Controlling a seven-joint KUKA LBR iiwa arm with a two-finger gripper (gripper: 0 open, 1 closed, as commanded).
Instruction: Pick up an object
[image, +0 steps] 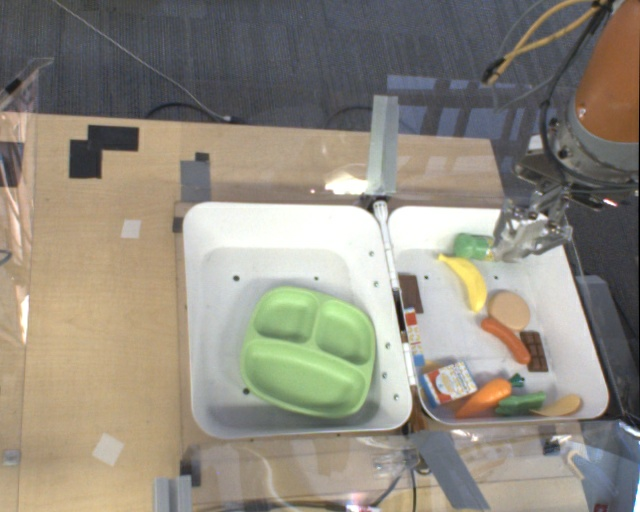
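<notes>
The scene is lit evenly and brightly from overhead, and both white bins are rendered close to blown-out, with little surface detail kept on their walls. A hard patch of glare is seen on the table just behind the bins — beside the grey divider post — and fainter reflections are caught on the clear sheeting along the near edge, while only soft, short shadows are cast under the green divided plate and the small items in the right bin. Focus is held fairly well across the view, though fine detail is softened by coarse resolution — the metal gripper is slightly smeared, and the orange band is cut off at the corner.
</notes>
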